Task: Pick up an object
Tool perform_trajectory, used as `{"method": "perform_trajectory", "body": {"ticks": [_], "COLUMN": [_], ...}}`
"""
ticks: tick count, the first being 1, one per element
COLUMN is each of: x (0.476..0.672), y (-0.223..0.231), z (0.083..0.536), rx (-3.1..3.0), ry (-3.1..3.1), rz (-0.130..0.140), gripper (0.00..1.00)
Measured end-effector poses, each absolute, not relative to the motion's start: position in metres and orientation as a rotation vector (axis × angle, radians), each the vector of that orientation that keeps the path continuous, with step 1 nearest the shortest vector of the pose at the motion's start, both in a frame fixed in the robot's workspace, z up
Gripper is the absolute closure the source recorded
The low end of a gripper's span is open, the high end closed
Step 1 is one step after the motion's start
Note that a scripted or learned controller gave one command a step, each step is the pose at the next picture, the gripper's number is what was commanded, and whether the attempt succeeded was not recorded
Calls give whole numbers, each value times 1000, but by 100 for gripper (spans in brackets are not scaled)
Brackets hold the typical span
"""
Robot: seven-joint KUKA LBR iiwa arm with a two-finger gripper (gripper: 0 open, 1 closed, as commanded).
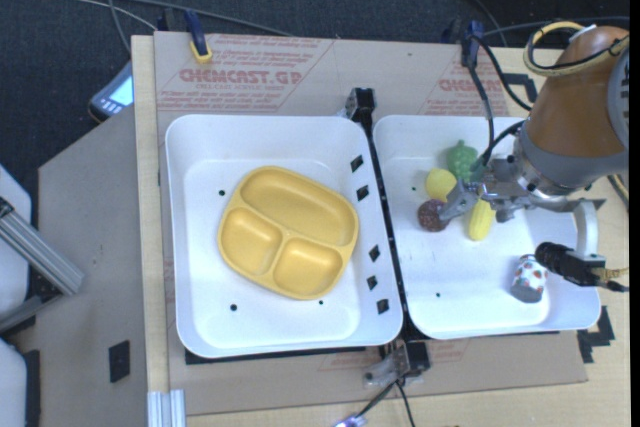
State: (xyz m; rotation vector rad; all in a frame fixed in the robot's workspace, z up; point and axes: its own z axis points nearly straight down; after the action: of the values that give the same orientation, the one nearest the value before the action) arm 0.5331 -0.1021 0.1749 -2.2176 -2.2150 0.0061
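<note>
Jaws [478, 202]: low in the right bin, among the toys in its middle; whether they are released or clenched, I cannot tell.
Yellow oblong toy [480, 221]: lies right at the jaws, tilted, in the middle of the right bin.
Yellow round toy [441, 182]: just beside the jaws, toward the left bin.
Green toy [462, 158]: behind the yellow round toy, nearer the bin's far edge.
Dark reddish ball [432, 215]: just in front of the yellow round toy, close to the jaws.
White and red object [528, 279]: near the right bin's front right corner, well apart from the others.
Right bin [440, 305]: white, shallow, on the tabletop's right side.
Left bin [195, 235]: white, holding a yellow divided plate [288, 232] at its middle.
Arm [575, 120]: grey with an orange band, above the right bin's right edge.
</note>
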Motion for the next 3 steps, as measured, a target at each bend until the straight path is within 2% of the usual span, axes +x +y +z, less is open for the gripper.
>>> {"method": "perform_trajectory", "body": {"ticks": [1,2,3], "x": [522,524,524], "y": [-102,-102,-105], "z": [126,140,183], "rx": [-2217,-2222,-2224], "ry": [-2214,-2219,-2224], "rz": [6,-1,-4], "gripper": [0,100,100]}}
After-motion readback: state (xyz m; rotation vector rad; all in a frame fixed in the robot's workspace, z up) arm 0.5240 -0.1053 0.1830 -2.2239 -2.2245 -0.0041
